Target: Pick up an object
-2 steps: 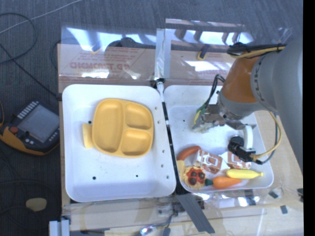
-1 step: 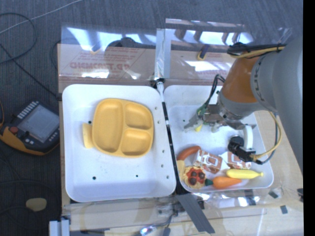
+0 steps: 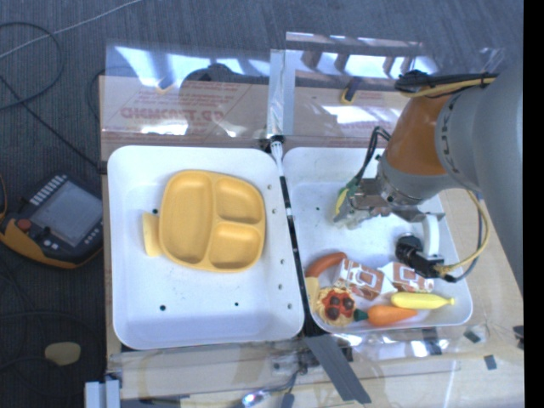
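gripper [image 3: 350, 206]: low in the right bin [image 3: 316, 170], far half; can't tell its state, something yellow-green sits at the tip.
toys: clustered along the near edge of the right bin: sausage [image 3: 324, 263], carrot [image 3: 391, 315], banana [image 3: 420, 301], pizza slice [image 3: 337, 303].
left bin [image 3: 127, 245]: holds a yellow tray [image 3: 211, 220].
handling: toys look like light, hard, smooth plastic, likely slippery.
grasp: carrot or banana across the narrow middle, they lie clear of the wall.

Two white bins [image 3: 127, 253] sit side by side. The left bin holds one yellow divided plate [image 3: 211, 219]. The right bin's near edge holds one sausage [image 3: 324, 263], one carrot [image 3: 391, 315], one banana [image 3: 421, 300], and one pizza slice [image 3: 337, 304].
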Available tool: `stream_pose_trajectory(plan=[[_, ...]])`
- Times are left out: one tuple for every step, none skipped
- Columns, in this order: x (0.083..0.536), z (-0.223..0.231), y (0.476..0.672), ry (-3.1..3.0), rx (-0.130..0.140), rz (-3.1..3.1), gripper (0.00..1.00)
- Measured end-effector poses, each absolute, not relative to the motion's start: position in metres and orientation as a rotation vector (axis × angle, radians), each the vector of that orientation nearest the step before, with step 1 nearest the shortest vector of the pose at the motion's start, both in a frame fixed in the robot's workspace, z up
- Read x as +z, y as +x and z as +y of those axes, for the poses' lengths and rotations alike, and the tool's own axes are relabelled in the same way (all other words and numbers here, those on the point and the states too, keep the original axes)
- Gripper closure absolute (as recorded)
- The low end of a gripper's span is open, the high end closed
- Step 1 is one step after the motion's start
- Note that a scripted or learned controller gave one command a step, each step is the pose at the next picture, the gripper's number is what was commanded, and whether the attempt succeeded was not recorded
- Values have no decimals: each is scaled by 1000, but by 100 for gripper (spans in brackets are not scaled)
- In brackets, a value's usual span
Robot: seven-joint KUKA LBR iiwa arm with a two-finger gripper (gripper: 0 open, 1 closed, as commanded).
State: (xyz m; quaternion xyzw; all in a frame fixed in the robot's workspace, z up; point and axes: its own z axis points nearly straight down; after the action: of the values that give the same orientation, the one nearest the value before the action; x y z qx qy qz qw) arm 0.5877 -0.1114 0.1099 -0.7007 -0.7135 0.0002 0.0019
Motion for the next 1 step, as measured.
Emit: stream_pose_trajectory(plan=[[110,-111,588,-2198,1,-2239,0]])
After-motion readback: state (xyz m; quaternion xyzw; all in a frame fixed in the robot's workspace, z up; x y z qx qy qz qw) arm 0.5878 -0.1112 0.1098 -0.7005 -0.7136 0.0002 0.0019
